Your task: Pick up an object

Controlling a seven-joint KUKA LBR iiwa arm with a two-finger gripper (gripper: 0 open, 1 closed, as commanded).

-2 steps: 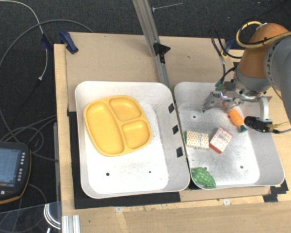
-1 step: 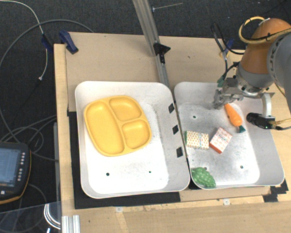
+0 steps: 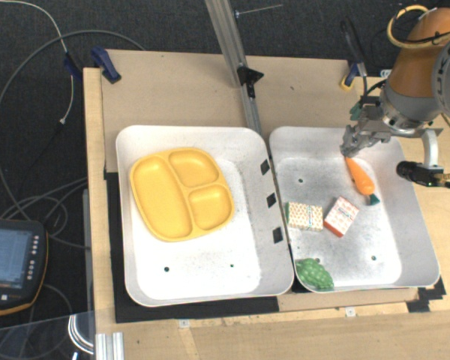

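- I see the arm [image 3: 424, 58] coming in from the right, claw [image 3: 356, 145] low over the far part of the right bin [image 3: 405, 223].
- Claw sits just above the top end of the carrot [image 3: 360, 177]; can't tell whether it's open or closed, and nothing visibly gripped.
- Carrot lies on the bin floor, orange with a green tip pointing toward the near right.
- Small patterned box [image 3: 305, 217] and a red-and-white box [image 3: 341, 217] lie mid-bin, just beside each other; print on both too small for me to read.
- Green leafy thing [image 3: 314, 274] at the near left corner of the right bin.
- Left bin [image 3: 202, 276] holds a yellow divided plate [image 3: 181, 193], three compartments.
- Handheld screen [image 3: 11, 265] off the bench at left, text unreadable.
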